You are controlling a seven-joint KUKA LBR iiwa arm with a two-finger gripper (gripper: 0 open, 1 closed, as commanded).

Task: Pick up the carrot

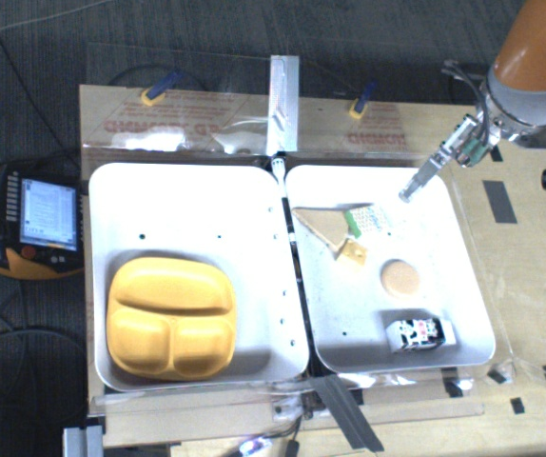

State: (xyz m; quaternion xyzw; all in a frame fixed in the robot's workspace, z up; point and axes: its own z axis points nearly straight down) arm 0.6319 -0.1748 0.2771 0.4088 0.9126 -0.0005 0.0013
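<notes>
Hovering over the right bin (473,284), the gripper (411,194), open or closed I could not tell, seemed mid-approach; the carrot (400,277), apparently the round orange slice, lay apart from it toward the viewer, needing a reposition above it and a descent.

A: Lighting? Bright, even, from overhead. White bins (254,188) near blown out, esp. the right bin (444,255) floor.
B: Shadows?
A: Soft. Dark band along the divider, short shadow under the yellow object (170,317) at its lower edge. Floor (26,84) top and left reads dim, carpet texture barely resolved.
B: Glare?
A: Sheen on clear plastic sheet (206,122) at the back, glowing screen (48,212) on the left.
B: Sharpness?
A: Low res, a bit soft overall. Gripper (408,195) tip slightly blurred. Small items in right bin lack detail.
</notes>
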